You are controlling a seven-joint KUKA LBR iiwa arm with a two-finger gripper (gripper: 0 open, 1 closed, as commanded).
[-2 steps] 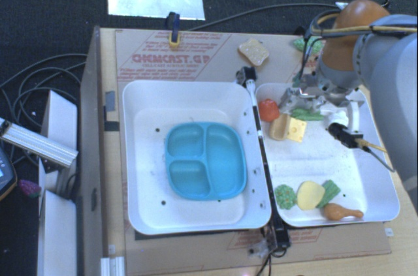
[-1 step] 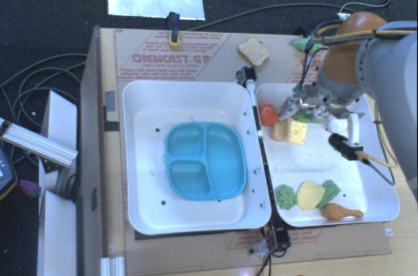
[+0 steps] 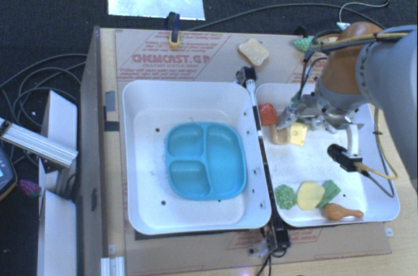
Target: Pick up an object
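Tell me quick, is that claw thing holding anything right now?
Gripper: low in the right bin by the cheese wedge; whether it grips anything cannot be told.

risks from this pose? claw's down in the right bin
1. The claw sits among the red block, the yellow cheese wedge and a tan piece; it may nudge them rather than grip one.
2. These lie near the bin divider, so the claw may hit it.
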